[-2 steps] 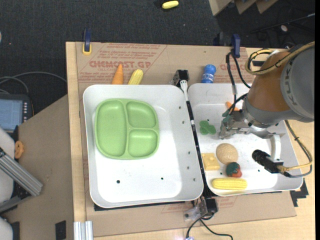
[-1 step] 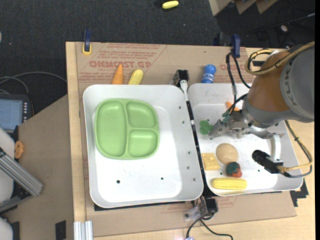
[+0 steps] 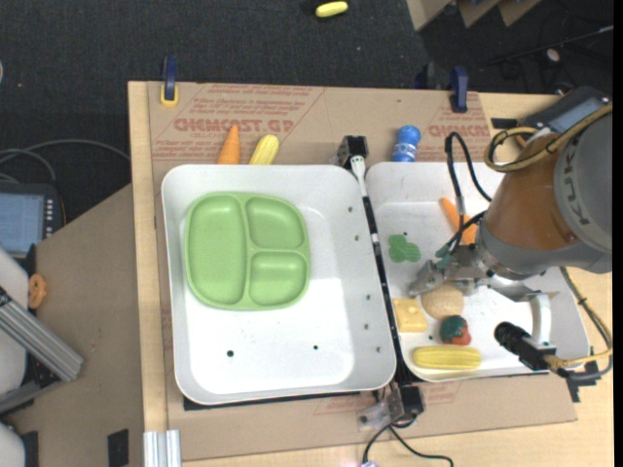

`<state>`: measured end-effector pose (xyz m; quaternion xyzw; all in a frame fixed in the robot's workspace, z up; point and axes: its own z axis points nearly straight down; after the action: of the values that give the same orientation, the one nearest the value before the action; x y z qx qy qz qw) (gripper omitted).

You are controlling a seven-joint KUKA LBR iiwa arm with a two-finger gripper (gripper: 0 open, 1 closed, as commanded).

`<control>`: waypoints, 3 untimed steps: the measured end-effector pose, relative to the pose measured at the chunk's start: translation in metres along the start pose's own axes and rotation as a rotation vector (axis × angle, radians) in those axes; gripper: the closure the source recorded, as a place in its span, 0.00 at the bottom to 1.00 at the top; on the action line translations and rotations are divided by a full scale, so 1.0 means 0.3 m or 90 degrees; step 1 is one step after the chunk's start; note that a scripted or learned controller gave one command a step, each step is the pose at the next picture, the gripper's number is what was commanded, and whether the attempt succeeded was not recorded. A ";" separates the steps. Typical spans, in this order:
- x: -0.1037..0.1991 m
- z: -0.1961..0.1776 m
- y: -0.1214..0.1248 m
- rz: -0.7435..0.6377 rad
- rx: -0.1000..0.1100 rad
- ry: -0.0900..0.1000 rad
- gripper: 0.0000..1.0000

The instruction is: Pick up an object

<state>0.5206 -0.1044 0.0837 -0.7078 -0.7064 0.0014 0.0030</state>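
Corn (image 3: 447,359) and cheese wedge (image 3: 410,315) in right bin (image 3: 421,185) — tool (image 3: 435,278) grip unclear

Two bins sit side by side on the table (image 3: 146,261). The left bin (image 3: 292,358) holds a divided plate (image 3: 247,251) toward its back left. In the right bin (image 3: 414,188) lie several small things — a leafy piece (image 3: 403,250) near the middle, a wedge (image 3: 410,314) and a round piece (image 3: 455,331) nearer the front, a corn cob (image 3: 447,359) along the front wall. The claw (image 3: 440,275) hangs over this bin. Behind the bins, on the table, lie a carrot (image 3: 229,145), a second corn piece (image 3: 264,150) and a bottle (image 3: 406,144).
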 end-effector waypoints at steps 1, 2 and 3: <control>-0.001 -0.038 0.010 0.000 -0.005 -0.001 1.00; 0.287 -0.358 0.209 -0.008 -0.014 0.001 1.00; 0.114 -0.586 0.289 0.001 -0.011 -0.004 1.00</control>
<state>0.6085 -0.0707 0.2592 -0.7082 -0.7060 -0.0025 -0.0052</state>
